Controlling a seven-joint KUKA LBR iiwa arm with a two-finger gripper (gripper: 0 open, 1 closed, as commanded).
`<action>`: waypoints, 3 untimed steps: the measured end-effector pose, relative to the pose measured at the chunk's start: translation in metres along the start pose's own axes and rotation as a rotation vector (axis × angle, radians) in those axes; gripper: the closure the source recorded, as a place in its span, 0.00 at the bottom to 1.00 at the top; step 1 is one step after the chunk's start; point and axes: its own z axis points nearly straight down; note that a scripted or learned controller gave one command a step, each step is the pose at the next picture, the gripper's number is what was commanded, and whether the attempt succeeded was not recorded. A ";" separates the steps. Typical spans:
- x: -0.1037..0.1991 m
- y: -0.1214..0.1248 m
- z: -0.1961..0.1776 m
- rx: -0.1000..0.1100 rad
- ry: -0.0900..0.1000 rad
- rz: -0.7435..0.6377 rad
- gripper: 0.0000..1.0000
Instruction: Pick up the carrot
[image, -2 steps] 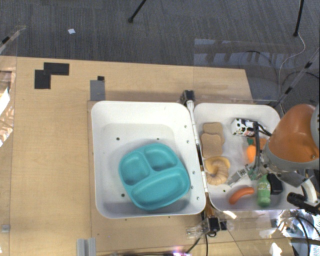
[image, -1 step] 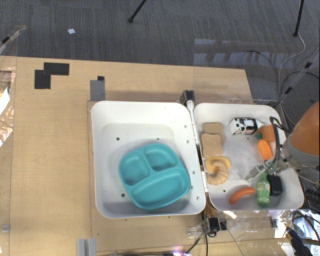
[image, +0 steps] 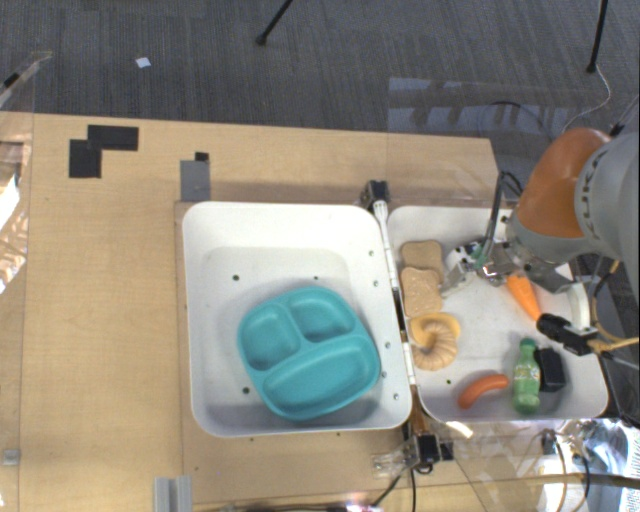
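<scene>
carrot (image: 522, 295) lies in right bin (image: 590, 400), just under the arm | hand (image: 480, 264) beside it, grip state I cannot tell | advice: center over carrot (along its length) before closing

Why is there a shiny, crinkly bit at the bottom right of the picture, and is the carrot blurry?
In the camera view, the bright patch at the lower right is glare on a crinkly clear sheet. The carrot in the right bin looks fairly sharp, though small. A soft grey shadow lies inside the left bin, around the teal plate.
</scene>
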 end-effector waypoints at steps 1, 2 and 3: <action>-0.002 0.003 -0.014 -0.010 -0.005 -0.002 1.00; -0.002 0.002 -0.013 -0.009 -0.005 -0.002 0.00; -0.024 -0.033 -0.001 0.002 0.002 -0.077 0.00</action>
